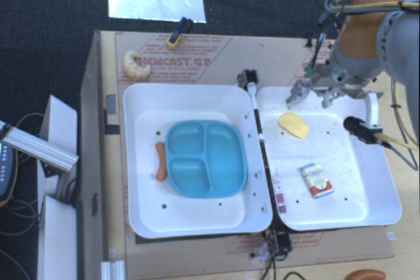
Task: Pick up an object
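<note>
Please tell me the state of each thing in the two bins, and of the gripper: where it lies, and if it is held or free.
Gripper: open, over the right bin's far edge, holding nothing.
Yellow object: free, lying in the right bin, near the gripper.
Small box: free, lying flat in the right bin.
Blue tray: flat in the left bin, its compartments bare.
Orange sausage: free, lying beside the blue tray.

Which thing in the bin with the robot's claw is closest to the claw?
The yellow lump is closest; it lies just below the gripper. The small red and white box sits farther toward the bin's front.
</note>
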`<state>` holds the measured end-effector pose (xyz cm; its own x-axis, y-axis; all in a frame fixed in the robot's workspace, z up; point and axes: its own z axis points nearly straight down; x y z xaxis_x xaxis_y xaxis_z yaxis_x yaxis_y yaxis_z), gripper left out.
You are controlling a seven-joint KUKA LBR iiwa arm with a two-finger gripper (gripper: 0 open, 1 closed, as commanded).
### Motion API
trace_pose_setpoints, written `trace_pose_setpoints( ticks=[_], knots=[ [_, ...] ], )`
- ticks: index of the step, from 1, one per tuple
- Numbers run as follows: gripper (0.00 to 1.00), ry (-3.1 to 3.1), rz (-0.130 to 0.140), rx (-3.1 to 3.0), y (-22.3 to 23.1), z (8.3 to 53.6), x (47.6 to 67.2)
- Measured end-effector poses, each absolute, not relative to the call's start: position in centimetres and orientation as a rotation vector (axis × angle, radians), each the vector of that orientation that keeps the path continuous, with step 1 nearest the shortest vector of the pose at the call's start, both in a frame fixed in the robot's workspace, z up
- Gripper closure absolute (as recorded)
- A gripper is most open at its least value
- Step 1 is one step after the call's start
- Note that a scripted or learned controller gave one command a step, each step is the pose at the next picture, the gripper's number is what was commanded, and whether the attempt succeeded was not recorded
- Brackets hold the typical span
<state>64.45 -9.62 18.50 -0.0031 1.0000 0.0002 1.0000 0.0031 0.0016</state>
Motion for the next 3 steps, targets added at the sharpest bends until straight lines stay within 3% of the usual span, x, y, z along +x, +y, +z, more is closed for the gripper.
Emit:
trace_pose_setpoints(
  ticks=[1,2,3],
  knots=[
    [0.0,2.228,-0.001,2.217,-9.0,11.2,65.7],
    [0.0,2.223,0.001,2.216,-10.0,8.5,66.9],
    [1.0,2.224,0.005,2.211,-10.0,9.6,67.0]
  ],
)
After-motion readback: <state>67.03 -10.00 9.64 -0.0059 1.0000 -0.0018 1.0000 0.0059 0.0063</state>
